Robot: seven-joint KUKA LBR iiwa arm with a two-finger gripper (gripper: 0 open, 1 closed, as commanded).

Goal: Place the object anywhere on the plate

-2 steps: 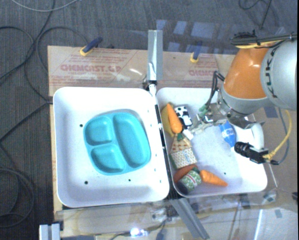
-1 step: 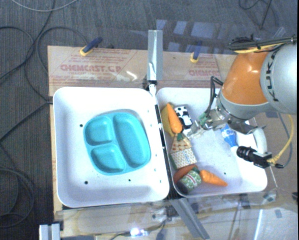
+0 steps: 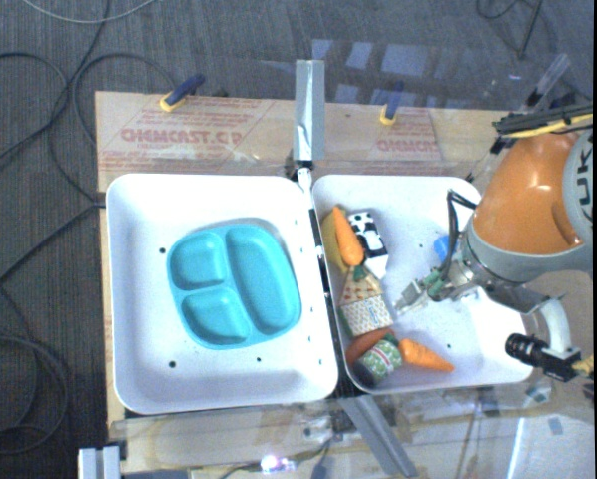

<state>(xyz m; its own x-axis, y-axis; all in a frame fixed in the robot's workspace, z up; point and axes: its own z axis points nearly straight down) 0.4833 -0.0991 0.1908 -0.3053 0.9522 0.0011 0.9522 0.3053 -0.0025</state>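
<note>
A blue plate (image 3: 235, 284) with three compartments lies in the left bin (image 3: 139, 218). The right bin (image 3: 418, 203) holds several toy foods along its left side: an orange carrot (image 3: 342, 237), a black-and-white piece (image 3: 367, 233), a patterned box (image 3: 364, 304), a red-and-green can (image 3: 376, 358) and a second carrot (image 3: 425, 356). My gripper (image 3: 416, 293) hangs low over the middle of the right bin, just right of the patterned box and above the second carrot. Nothing is visibly held in it.
The arm's orange band (image 3: 526, 203) and grey wrist cover the right bin's right side. A small blue item (image 3: 441, 248) lies by the arm. A black fitting (image 3: 534, 351) sticks out at the bin's lower right corner. A metal post (image 3: 307, 118) stands behind the bins.
</note>
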